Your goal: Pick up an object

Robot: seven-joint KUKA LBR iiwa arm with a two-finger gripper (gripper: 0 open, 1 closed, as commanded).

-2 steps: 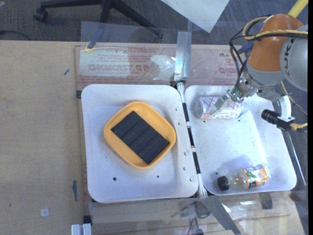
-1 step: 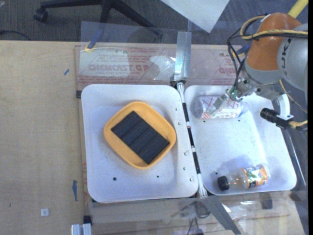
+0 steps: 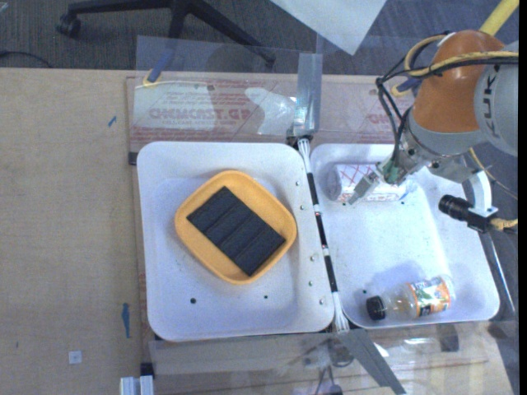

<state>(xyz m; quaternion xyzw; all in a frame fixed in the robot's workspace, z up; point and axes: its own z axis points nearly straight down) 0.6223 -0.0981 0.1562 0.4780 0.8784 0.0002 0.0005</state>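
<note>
A clear plastic bottle point(image 3: 410, 298) with black cap lies in the right bin point(image 3: 461, 245); whether the hand point(image 3: 380, 183) grips anything, cannot tell.

The right bin point(image 3: 461, 245) lies mostly open mid-floor; a bottle point(image 3: 412, 297) blocks its near edge, a packet point(image 3: 358, 181) its far-left corner.

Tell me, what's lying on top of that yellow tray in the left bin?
A dark ridged slab lies flat on the yellow tray, covering its middle. Whatever sits beneath the slab is hidden.
</note>
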